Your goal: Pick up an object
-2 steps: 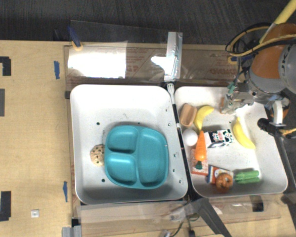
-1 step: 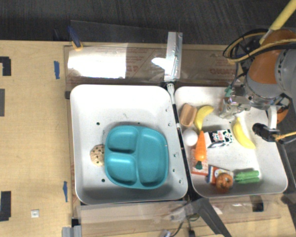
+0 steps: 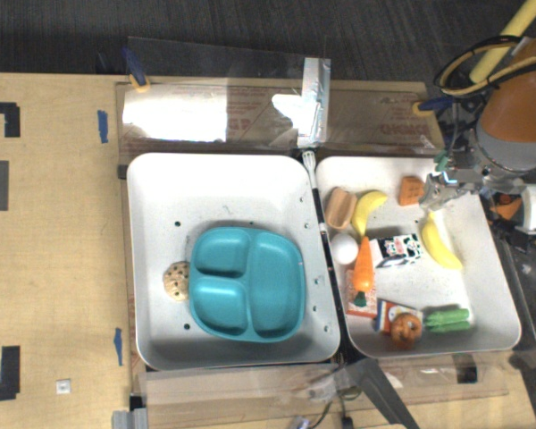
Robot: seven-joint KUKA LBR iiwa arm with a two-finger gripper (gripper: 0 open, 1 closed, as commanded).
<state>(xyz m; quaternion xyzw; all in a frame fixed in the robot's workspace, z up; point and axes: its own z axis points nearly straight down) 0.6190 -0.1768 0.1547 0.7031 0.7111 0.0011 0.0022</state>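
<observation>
**Arm over the right bin's far corner, toys untouched**

Nearest the camera, along the right bin's (image 3: 505, 315) front wall: a tomato (image 3: 407, 327) beside a green vegetable (image 3: 447, 318), both against a small flat packet. Just behind them, a carrot (image 3: 364, 269) lying lengthwise, a white egg (image 3: 344, 251) to its left, a little black-and-white carton (image 3: 398, 249) to its right. A banana (image 3: 439, 242) lies right of the carton; a second banana (image 3: 368, 210) curves farther back, next to a bread roll (image 3: 339, 207). A small orange piece (image 3: 412, 189) sits near the far wall.

Gripper (image 3: 438, 189) low at the bin's far right, just beside the orange piece and above the right-hand banana. Nothing seen between its fingers; cannot tell whether they are apart or together. Orange-banded arm (image 3: 514, 119) enters from the right.

Left bin (image 3: 152, 186): teal divided plate (image 3: 247, 281) near its front, a cookie (image 3: 176, 280) touching the plate's left edge.
</observation>
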